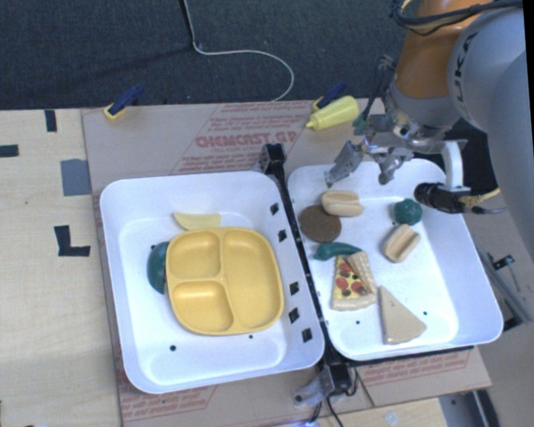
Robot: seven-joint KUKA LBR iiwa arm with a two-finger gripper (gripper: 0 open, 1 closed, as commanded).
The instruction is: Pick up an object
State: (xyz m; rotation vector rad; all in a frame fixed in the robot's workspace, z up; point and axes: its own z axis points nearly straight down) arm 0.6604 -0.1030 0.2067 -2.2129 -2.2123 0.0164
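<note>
The grey arm's two-finger tool [366, 166] hangs over the far edge of the right shallow white bin [458, 303], its fingers spread apart with nothing between them. Just below it lie a tan bun-shaped toy [342, 202] touching a round brown patty [320, 222]. Further in sit a small teal lump [407, 211], a tan hot-dog roll [401, 242], a pizza slice toy [351, 280] and a beige wedge [398, 317]. The left white bin [131, 292] holds a yellow divided plate [224, 280].
</note>
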